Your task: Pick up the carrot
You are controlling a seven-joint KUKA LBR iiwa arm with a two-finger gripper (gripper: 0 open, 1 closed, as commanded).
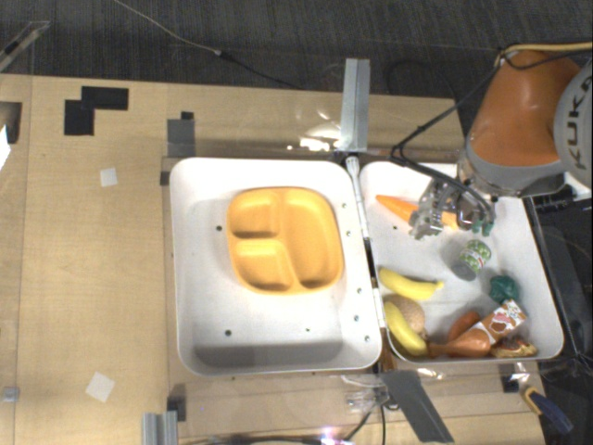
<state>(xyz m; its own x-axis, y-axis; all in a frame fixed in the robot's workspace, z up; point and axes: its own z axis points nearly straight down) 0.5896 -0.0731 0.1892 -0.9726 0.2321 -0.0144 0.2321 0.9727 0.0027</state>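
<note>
Carrot [397,208] lies near far-left corner of right bin [547,286], partly under hand [451,209]. Hand's finger state: cannot tell. Risks: fingers clip bin wall, carrot rolls off, small can [473,257] nearby gets knocked.

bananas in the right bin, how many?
2. One banana lies mid-bin by the left wall; the second banana is just below it in the right bin, toward the front left corner. More could be hidden in the front clutter.
</note>
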